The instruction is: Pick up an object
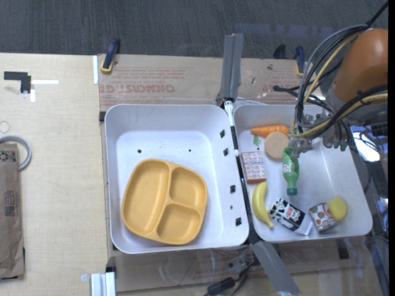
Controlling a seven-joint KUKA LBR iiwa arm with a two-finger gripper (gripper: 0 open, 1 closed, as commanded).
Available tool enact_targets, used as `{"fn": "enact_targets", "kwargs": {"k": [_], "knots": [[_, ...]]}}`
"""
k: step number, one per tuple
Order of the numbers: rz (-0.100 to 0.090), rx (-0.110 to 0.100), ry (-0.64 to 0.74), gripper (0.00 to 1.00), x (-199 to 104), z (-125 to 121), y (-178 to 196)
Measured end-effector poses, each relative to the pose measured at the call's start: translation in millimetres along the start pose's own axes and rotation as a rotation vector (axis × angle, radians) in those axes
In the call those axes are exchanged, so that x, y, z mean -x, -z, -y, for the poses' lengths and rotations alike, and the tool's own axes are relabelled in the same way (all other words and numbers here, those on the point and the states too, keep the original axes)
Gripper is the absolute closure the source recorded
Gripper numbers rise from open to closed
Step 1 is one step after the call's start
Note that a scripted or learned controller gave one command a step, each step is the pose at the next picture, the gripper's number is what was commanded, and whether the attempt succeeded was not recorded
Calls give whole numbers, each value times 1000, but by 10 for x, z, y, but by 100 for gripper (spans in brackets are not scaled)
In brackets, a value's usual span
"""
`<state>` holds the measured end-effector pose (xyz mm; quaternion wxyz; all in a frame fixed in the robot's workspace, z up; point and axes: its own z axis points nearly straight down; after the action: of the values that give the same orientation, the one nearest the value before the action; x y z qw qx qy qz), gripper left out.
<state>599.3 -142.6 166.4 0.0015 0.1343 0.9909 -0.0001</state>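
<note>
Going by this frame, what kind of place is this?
Likely a robot grasping test bench: two shallow white bins side by side, toy food such as a yellow plastic banana, and a cabled grey arm.

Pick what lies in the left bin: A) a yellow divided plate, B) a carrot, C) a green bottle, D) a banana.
A: the yellow plate sits in the left bin, while the banana, carrot and bottle all lie in the right bin.
</note>
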Motion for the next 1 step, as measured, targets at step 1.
{"fn": "enact_targets", "kwargs": {"k": [1], "knots": [[0, 0, 0, 0, 0, 1, 0]]}}
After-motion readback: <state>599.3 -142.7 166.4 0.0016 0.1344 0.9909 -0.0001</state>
